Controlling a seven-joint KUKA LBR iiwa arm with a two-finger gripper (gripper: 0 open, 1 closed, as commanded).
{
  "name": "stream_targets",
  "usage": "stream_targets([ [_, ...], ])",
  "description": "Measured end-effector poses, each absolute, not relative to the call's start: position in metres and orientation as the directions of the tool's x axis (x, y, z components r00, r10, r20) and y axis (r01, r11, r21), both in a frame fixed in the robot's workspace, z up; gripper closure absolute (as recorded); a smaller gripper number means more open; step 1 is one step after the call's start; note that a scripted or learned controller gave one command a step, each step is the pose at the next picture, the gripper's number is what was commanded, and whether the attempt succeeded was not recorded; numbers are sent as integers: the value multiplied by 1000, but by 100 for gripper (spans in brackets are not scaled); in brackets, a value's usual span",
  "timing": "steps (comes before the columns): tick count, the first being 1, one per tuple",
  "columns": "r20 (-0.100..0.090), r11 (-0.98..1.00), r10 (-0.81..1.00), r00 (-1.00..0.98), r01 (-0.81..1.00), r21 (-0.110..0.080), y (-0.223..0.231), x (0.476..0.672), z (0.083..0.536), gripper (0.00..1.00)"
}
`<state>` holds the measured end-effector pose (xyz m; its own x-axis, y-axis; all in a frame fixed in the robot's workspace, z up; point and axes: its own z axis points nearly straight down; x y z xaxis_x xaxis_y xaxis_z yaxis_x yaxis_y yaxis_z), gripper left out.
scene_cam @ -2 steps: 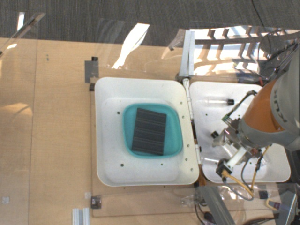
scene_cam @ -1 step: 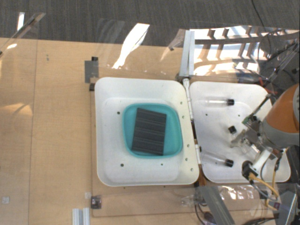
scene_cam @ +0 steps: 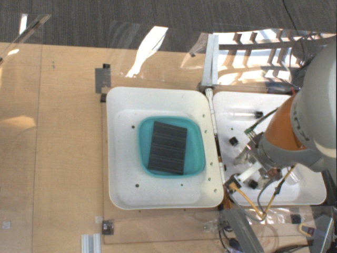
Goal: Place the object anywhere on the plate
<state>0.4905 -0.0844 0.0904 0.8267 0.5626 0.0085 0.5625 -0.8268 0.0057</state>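
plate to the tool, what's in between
Camera view: bare floor of the left bin, the two bins' meeting rims, then a small black bit near the tool.

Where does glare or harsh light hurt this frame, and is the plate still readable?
Camera view: bright sun streaks wash out the bench above the left bin and the far edge of the right bin; the teal plate and the dark ribbed block on it are evenly lit and sharp; the arm looks slightly soft.

The grey arm [scene_cam: 316,115] reaches in from the right, its orange-banded wrist [scene_cam: 280,132] angled down, the hand [scene_cam: 251,154] hanging low.
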Motion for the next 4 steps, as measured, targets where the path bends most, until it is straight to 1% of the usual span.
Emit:
stream_targets([
  [1,6,-826,564,826,564,13,-88,491,101,100],
  [2,6,-795,607,795,607,4,15,498,256,100],
  [3,5,-795,607,795,607,3,15,497,256,0],
  [4,9,-911,412,911,412,5,70,529,319,0],
])
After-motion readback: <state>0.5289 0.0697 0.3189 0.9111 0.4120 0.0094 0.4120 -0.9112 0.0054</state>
